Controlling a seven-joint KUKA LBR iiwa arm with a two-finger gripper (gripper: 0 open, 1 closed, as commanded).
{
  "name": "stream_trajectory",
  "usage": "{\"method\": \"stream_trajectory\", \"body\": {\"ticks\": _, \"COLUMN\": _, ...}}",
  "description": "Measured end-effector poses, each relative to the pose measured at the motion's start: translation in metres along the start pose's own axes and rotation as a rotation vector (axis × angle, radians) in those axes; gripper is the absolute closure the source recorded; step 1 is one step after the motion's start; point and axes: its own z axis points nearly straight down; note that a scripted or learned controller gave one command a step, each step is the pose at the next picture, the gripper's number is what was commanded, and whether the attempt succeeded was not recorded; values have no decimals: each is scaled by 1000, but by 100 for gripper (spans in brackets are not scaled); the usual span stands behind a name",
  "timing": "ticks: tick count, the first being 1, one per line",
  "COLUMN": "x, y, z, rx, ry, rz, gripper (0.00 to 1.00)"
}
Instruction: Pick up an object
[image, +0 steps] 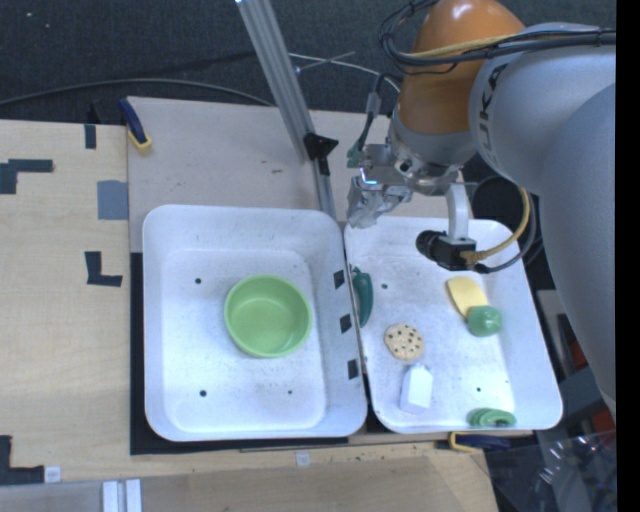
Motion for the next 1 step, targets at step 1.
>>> {"method": "stream_trajectory", "body": {"ticks": 1, "x": 40, "y": -19, "z": 11, "rx": 1, "ry": -1, "rz": 1, "gripper": 100}}
